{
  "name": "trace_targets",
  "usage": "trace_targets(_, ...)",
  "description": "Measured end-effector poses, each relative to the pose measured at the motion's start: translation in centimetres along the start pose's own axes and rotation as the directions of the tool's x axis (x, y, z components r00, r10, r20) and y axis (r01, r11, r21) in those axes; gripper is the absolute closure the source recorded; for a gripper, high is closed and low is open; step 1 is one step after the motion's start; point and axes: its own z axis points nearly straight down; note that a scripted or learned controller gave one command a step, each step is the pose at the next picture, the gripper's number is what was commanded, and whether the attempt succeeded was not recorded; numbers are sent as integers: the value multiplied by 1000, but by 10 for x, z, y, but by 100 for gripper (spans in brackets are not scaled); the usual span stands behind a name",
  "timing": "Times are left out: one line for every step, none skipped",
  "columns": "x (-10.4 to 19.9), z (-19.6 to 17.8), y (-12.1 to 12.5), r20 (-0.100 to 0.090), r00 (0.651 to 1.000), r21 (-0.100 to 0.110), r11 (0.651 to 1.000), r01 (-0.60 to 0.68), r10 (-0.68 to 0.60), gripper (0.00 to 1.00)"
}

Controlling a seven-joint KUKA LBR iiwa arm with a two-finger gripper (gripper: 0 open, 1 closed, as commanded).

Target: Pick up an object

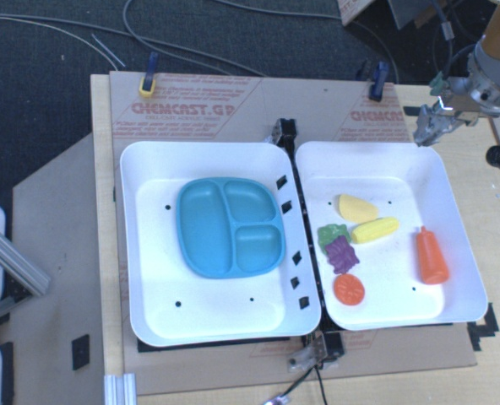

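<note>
Two-finger metal gripper (427, 129): hovering at upper right, above the right white bin's (453, 194) far rim; opening unclear. Orange plastic bottle (432, 257): lying at right inside that bin. Blue compartment tray (230, 226): sitting in left bin (149, 251).

One fixed camera looks down at a slant on my bench (233, 99), far enough to take in both white bins (140, 226) side by side.

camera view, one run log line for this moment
gripper: above right bin's far corner | orange plastic bottle: lying in right bin | phase: pre-grasp
</note>
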Motion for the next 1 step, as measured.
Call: trace_targets(48,-6,-24,-4,1000,9,1000,3,-3,100)
